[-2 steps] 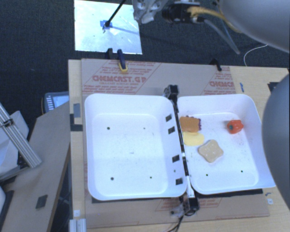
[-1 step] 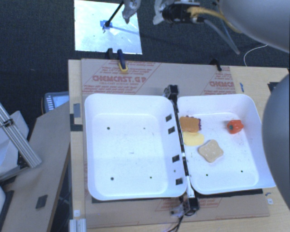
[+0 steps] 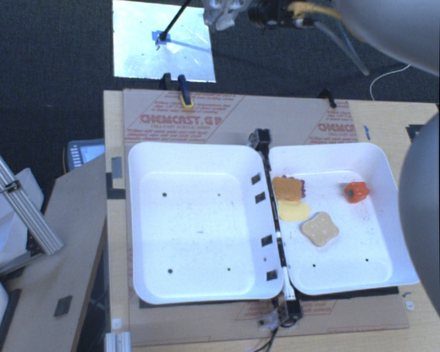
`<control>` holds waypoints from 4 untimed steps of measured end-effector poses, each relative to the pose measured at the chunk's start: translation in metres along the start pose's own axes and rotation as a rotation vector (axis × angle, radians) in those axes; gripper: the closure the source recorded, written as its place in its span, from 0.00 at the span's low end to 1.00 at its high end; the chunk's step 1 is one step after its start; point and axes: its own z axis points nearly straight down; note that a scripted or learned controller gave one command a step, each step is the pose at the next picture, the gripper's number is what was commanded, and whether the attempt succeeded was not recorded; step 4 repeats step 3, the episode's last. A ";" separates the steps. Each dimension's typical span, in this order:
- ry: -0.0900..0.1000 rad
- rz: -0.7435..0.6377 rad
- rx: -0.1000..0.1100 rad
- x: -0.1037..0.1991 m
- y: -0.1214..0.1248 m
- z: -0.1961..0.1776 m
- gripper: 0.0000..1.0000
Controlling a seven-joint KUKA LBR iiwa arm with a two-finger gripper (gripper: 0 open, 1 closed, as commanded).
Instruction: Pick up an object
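Observation:
Several small items lie in the right bin [image 3: 385, 172]. A brown waffle-like piece with a purple edge [image 3: 289, 188] sits near the bin's left wall, and a flat yellow piece [image 3: 294, 211] lies just below it. A beige bread slice [image 3: 320, 229] rests toward the middle, and a red-orange pepper [image 3: 356, 192] sits further right. My gripper [image 3: 221, 12] hangs at the top edge of the view, far from both bins, beyond the bench's back edge.
The left bin [image 3: 137, 206] adjoins the right one along a clipped seam [image 3: 265, 199]. A shiny metal sheet [image 3: 163, 41] lies on the dark floor behind the bench. The grey arm [image 3: 419, 206] crosses the right side.

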 end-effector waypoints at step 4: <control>-0.005 0.020 0.014 -0.122 -0.105 0.034 1.00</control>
